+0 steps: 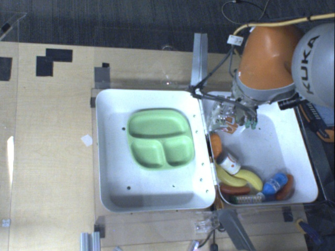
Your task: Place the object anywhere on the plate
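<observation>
Green plate [159,138] sits in left bin [112,192], nothing on it. Gripper [230,120] hangs over right bin [298,140], w/ banana [243,178], orange thing [215,144], blue bottle [274,184] piled near front edge. Jaws: can't tell open/closed.

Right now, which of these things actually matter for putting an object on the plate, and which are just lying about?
Part of the job:
- green divided plate in the left bin
- end effector, over the right bin
- the toy foods it may pick from: banana, orange piece

Just lying about:
- black shapes on the bench
- yellow cable
</observation>
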Controlling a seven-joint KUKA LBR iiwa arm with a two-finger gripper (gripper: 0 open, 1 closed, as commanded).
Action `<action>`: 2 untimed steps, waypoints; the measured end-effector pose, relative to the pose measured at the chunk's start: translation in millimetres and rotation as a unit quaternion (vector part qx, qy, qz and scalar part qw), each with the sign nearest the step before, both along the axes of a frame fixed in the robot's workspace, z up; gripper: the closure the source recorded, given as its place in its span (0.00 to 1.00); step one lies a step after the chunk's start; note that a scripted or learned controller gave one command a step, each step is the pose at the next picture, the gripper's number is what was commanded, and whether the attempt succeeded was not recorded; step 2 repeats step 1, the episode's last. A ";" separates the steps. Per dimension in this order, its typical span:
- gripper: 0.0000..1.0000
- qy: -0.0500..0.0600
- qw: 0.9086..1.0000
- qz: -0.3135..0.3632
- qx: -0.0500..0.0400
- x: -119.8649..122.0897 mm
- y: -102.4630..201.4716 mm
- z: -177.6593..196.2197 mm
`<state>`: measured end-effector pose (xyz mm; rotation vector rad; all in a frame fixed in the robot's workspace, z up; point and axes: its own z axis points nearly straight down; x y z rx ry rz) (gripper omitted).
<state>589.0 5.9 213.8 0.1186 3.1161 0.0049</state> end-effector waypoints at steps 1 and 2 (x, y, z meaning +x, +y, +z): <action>1.00 0.007 0.994 0.107 -0.001 -7.7 72.6 -27.6; 1.00 0.007 0.994 0.107 -0.001 -7.7 72.6 -27.6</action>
